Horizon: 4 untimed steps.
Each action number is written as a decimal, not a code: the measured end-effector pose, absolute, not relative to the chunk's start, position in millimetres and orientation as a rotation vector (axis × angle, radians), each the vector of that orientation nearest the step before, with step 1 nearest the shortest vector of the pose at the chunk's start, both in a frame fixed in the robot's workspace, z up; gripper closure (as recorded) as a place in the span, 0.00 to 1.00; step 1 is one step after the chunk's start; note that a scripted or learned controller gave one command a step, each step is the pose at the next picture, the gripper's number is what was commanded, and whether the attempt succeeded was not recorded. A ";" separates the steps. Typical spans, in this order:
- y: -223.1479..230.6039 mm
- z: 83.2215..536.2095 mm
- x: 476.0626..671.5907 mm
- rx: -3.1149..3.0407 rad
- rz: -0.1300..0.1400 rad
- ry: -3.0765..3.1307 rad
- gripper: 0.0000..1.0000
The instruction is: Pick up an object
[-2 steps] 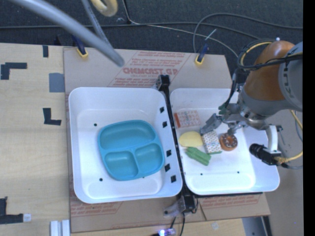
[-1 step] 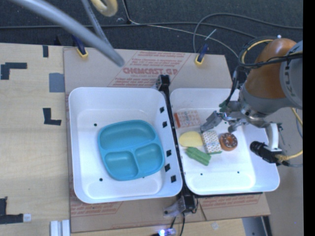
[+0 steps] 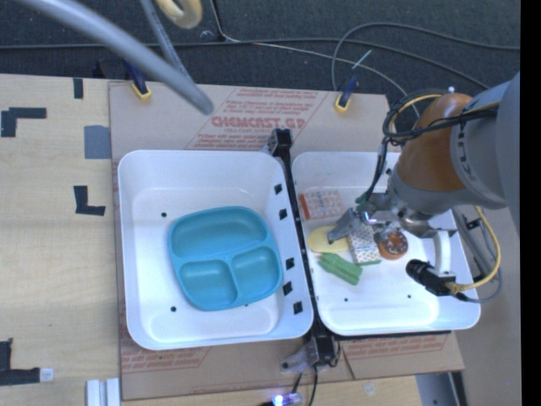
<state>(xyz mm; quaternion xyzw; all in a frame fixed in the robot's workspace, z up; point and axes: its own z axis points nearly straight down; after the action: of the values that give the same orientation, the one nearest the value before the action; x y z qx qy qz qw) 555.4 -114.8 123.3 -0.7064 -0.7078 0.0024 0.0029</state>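
Left bin (image 3: 135,227): a blue divided plate (image 3: 225,256) occupies the centre, leaving open floor along all 4 walls. Right bin (image 3: 406,320): the arm (image 3: 439,163) overhangs the upper right, and a green piece (image 3: 340,268), yellow piece (image 3: 319,241) and patterned packet (image 3: 363,245) crowd the left-centre; the lower floor lies open.

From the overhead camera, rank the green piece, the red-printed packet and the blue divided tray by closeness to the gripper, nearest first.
Measured from the gripper in the right bin:
1. Green piece, just below it toward the bin's front.
2. Red-printed packet, up and left near the divider; close to the green piece's distance, so a soft call.
3. Blue divided tray, in the left bin.
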 end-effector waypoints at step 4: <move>-119.8 219.5 565.7 -2.223 -0.004 -2.226 1.00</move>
<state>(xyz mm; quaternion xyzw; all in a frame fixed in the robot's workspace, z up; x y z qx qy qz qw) 565.7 -119.8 219.5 -0.7066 -0.7076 -0.0012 -0.0020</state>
